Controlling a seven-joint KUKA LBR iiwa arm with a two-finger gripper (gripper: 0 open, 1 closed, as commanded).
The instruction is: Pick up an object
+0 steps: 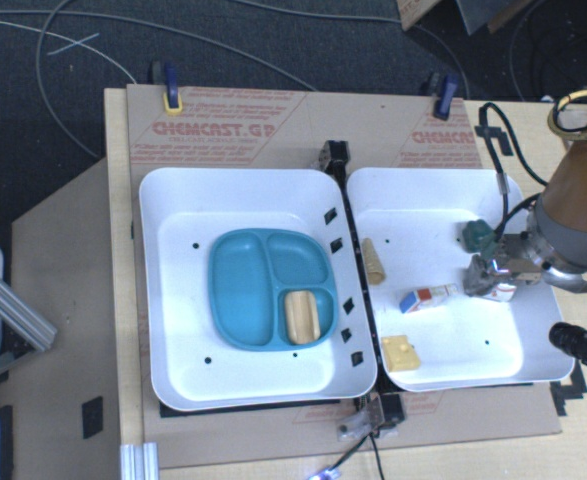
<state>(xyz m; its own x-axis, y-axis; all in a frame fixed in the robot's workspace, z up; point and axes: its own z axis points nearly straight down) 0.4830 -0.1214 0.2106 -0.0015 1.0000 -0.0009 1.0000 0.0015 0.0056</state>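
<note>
Probably light and stiff, the small white tube with red and blue ends (428,297) lies mid right bin, at nine o'clock of the hand (480,284), whose state I cannot tell; grip across its middle

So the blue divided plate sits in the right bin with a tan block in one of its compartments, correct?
Not quite. In the camera view the blue divided plate sits in the left bin, not the right bin. The rest holds: a tan block lies in one of its compartments.
</note>
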